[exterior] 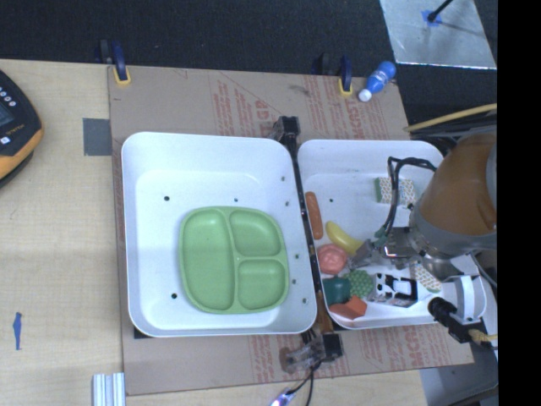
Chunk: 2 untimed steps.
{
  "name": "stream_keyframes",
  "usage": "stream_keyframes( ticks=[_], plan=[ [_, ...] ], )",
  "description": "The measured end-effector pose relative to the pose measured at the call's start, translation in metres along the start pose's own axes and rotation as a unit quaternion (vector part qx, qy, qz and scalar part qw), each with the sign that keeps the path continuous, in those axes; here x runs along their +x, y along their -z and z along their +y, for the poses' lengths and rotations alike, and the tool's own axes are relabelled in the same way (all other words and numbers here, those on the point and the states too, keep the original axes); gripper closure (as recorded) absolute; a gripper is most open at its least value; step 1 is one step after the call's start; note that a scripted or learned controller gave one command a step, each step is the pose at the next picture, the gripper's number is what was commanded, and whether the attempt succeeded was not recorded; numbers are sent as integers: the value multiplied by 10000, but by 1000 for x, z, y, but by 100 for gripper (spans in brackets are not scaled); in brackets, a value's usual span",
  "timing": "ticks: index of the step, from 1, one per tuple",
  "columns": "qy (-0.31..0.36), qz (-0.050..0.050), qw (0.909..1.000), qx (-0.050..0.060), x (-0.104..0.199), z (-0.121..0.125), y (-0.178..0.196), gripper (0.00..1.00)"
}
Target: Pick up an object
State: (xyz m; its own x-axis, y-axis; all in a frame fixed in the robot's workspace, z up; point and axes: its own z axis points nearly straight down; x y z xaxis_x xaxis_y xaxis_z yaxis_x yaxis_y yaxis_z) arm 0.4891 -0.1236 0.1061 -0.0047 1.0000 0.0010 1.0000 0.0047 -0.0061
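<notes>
- A green divided plate (234, 259) is lying alone in the left bin (144, 227), well apart from the work; nothing is reaching toward it.
- Along the right bin's (355, 155) 9 o'clock wall, a thin orange-brown sausage-like toy (314, 214) is lying end-on, pointing from 12 to 6 o'clock.
- Toward 5 o'clock of that, a cluster of small toy foods is sitting packed together: a yellow banana-like piece (342, 235), a pink-red rounded piece (332, 260) touching it below, then a dark green block (336, 290), a speckled green piece (361, 282) and an orange-red piece (350, 308) at the bin's 6 o'clock corner.
- A black-and-white patterned item (394, 289) is lying just at 3 o'clock of the speckled piece.
- The gripper (385, 250) is hanging low over the cluster's 3 o'clock side, under the orange-banded arm (456, 193); whether it is open or closed cannot be told, and no object is visibly caught in it.
- Judged from this, the arm is descending or settling for a grasp, so the pick itself is not yet done.
- The next move is calling for singling out one piece from crowded neighbours, closing on it squarely, then lifting straight up; a glancing close would likely nudge pieces aside rather than capture one.
</notes>
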Motion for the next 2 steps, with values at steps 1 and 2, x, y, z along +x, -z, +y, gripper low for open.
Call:
stream_keyframes(
  ticks=[1,2],
  plan=[
    [-6,-6,10000,-20,-21,81,-3,0],
    [-3,-3,10000,-18,2,140,-13,0]
  ],
)
